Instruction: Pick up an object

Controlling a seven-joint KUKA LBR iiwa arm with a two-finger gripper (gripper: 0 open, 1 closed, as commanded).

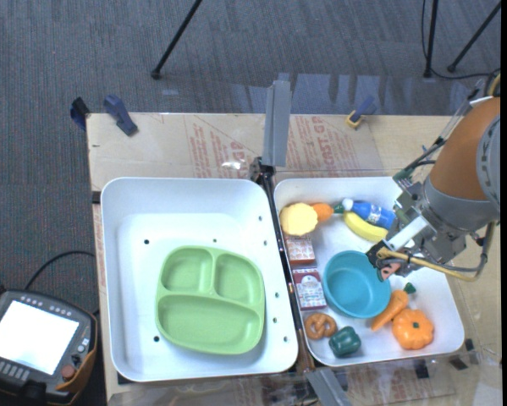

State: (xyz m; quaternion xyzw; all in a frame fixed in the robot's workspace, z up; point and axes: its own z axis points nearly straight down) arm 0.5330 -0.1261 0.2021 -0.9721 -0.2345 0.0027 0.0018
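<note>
The right bin [453, 304] holds several toy foods. Among them are a blue bowl [353, 284], a banana [362, 227], a blue bottle [371, 211], a yellow round piece [299, 219], a carrot [390, 308] and an orange pumpkin [412, 329]. Two red-brown boxes [305, 269], a pretzel [320, 325] and a green pepper [344, 341] lie along the bin's left and front. My gripper [386, 263] hangs over the bowl's right rim, just above the carrot. A small pinkish bit shows at its tip, too small to identify.
A green divided plate [211, 299] lies in the left bin [126, 218]. A grey post [277, 129] rises behind the wall between the bins. Clamps sit on the bench's back edge. A tablet [33, 338] rests on the floor at front left.
</note>
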